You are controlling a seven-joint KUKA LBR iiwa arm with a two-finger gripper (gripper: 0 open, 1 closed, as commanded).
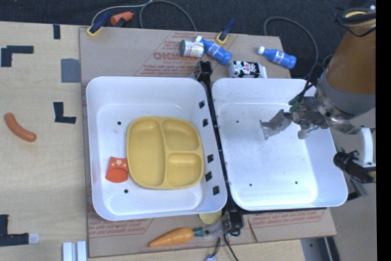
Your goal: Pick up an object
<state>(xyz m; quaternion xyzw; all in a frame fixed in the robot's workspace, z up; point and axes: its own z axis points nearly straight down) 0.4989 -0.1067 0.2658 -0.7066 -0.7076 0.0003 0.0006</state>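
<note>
An orange plastic cup (117, 170) lies in the left shallow white bin (146, 85), touching the left edge of a yellow three-compartment plastic plate (164, 151). Over the right shallow white bin (275, 198), the tool (286, 124) hangs on the grey arm with the orange band (353, 64). Its fingers look spread and bare, though the slant makes this hard to judge.
</note>
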